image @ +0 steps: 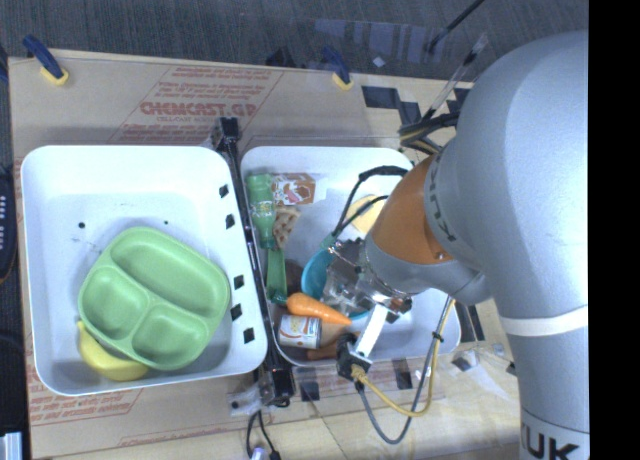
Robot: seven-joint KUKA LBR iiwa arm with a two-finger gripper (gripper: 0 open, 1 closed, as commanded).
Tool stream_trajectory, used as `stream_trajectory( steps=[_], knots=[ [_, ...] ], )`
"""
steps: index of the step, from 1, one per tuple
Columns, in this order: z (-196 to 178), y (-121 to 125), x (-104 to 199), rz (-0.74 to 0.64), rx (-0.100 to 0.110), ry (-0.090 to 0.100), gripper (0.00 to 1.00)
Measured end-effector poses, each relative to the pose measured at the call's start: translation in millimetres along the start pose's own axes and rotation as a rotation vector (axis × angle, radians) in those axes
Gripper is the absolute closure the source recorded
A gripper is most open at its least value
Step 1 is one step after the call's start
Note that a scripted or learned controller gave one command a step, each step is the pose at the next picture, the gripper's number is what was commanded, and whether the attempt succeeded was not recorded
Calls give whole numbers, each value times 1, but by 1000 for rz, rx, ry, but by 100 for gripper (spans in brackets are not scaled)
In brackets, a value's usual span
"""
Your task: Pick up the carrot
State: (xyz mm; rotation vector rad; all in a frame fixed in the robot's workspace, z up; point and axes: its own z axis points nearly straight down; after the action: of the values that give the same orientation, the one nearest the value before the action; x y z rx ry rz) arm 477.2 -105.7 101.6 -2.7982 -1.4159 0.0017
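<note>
The orange carrot (316, 309) lies in the right bin (330, 160) near its front left, resting across the top of a small labelled jar (299, 331). My gripper (350, 286) hangs low over the bin, just right of and above the carrot's thin end, close to it. The grey wrist and its orange band (408, 223) hide most of the bin's right half. Whether the gripper touches the carrot is unclear.
Beside the carrot are a blue bowl (318, 270), a green bottle (262, 210) and a snack packet (291, 194). The left bin (60, 173) holds a green divided plate (152, 295) over a yellow object (103, 360). Cables (400, 418) loop at the front edge.
</note>
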Motion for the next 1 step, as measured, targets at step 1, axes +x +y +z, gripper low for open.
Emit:
stream_trajectory(
  steps=[1],
  knots=[
    [8,-2,1,-452,2,-3,100]
  ],
)
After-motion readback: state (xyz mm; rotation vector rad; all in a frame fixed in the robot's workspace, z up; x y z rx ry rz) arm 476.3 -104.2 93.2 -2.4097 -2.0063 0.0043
